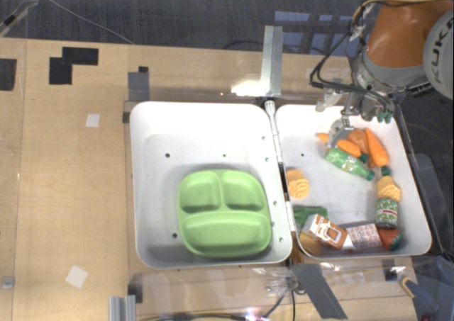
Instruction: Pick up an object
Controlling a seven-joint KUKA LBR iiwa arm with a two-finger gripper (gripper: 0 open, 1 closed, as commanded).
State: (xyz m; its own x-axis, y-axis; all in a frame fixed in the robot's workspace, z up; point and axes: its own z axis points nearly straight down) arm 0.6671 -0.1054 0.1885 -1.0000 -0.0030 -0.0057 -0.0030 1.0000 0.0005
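gripper [345, 128], mine: thin pale metal fingers hang below a grey wrist and a rounded orange band, over the far end of the right bin [418, 199]. how far they are parted i cannot tell; the tips sit at the upper edge of a cluster of toy food, and whether they touch any piece is unclear.

just beneath the tips lies an orange carrot [347, 147], smooth and tapered, beside a second, longer carrot [377, 147] set at a slant, with a darker reddish piece [360, 138] between them. a green packet [347, 161], glossy and crinkled, lies diagonally under them. nearer along the bin's right wall stand a yellow knobbly piece [388, 188] and a small round tin [387, 211] with a red and green label.

toward the middle wall rests a corn cob [299, 186], yellow and bumpy. at the near end lie a flat green piece [311, 212], an orange and white carton [329, 233], a printed rectangular packet [363, 235] and a red piece [392, 239] in the corner.

left bin [152, 171], shallow white plastic with rounded corners, holds a matt green divided tray [224, 212] with three compartments. both bins sit on a pale wooden bench [64, 199]; black cables [333, 54] loop beside my wrist.
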